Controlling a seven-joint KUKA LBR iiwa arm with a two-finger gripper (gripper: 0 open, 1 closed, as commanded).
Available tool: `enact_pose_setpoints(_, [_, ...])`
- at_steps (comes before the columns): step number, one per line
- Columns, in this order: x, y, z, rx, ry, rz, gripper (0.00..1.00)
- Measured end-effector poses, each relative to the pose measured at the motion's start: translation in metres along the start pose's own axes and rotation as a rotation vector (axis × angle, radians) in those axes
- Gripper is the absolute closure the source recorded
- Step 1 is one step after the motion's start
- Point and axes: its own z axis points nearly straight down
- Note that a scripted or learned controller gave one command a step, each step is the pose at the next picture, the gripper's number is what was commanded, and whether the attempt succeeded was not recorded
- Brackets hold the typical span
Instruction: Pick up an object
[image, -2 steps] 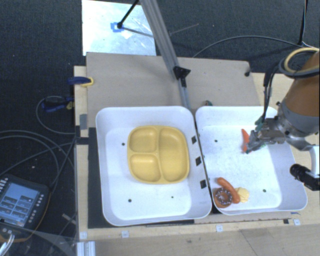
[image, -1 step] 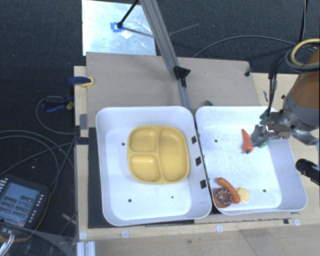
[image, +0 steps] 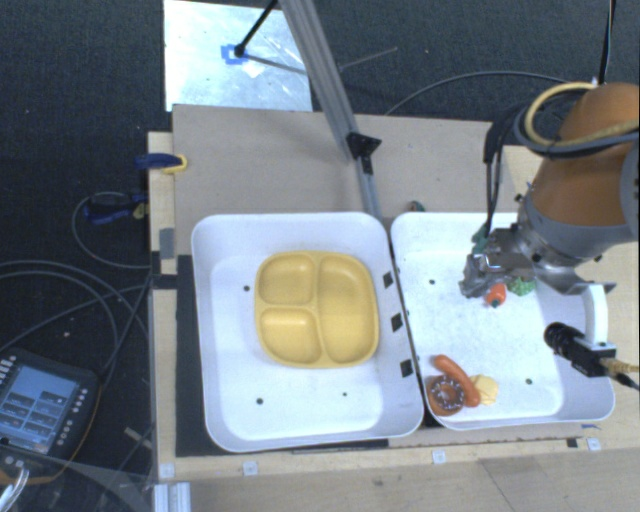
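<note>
Gripper is seen low over the right bin, near its upper right part. Finger state cannot be told; the tips are blurred and partly masked by the wrist body. A small orange-red item is seen right at the tips, with a green item just beside it. Whether the orange-red item is pinched or merely lying under the tips cannot be confirmed from this angle.

Progress, as judged: approach to a target looks done, grasp is unconfirmed, lift is not yet done. The gripper appears to be at or close to bin-floor level, so nothing can be counted as picked.

Other candidates are left untouched in the same bin, near its lower edge: a sausage, a donut touching it, and a pale yellow piece just beside both. These are well apart from the gripper.

A yellow divided plate is seen in the left bin, centred, nothing in its compartments.

Remaining: grasp to be verified, item to be raised clear of the bin floor.
</note>
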Motion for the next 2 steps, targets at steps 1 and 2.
enact_pose_setpoints(1, [0.054, 0.009, -0.003, -0.001, 0.0, -0.001, 1.0])
enact_pose_setpoints(2, [0.113, 0.015, 0.0, 0.0, 0.0, -0.001, 1.0])
